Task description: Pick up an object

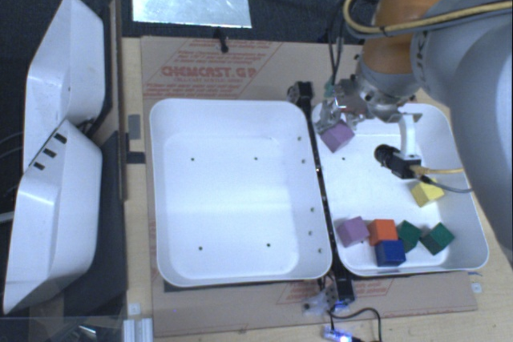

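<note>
Gripping purple block [337,136], hand [335,118] clenched — five blocks [390,239] clustered near, yellow block [426,193] apart.

2 shallow white bins sit side by side: a left bin [232,196] and a right bin [461,240]. There are 7 small blocks: 2 purple blocks [337,135] [352,231], 2 green blocks [409,235] [437,239], 1 orange block [383,231], 1 blue block [390,253] and 1 yellow block [426,193].
</note>
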`<state>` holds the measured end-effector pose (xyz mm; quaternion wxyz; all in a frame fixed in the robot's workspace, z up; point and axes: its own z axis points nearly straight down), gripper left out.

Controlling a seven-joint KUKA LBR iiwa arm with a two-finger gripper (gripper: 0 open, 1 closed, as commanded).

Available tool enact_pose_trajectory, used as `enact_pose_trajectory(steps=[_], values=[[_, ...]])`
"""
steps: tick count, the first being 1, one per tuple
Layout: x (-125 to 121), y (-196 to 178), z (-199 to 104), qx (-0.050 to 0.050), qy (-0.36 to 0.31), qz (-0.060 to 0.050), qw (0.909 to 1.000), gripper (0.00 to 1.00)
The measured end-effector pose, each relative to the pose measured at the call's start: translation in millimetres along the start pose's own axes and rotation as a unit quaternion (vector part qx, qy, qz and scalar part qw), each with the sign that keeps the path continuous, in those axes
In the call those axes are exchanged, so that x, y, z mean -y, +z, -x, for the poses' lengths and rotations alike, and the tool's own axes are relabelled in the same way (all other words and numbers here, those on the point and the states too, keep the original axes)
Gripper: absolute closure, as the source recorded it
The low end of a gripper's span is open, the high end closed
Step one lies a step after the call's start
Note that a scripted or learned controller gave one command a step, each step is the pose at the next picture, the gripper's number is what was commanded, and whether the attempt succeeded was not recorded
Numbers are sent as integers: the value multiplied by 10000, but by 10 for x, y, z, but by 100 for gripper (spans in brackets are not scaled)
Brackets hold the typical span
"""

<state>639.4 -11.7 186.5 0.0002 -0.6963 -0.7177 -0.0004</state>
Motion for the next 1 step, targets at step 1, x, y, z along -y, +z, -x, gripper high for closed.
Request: enact_pose_trajectory(steps=[1], values=[[-364, 3, -716, -6, 120, 3, 9999, 100]])
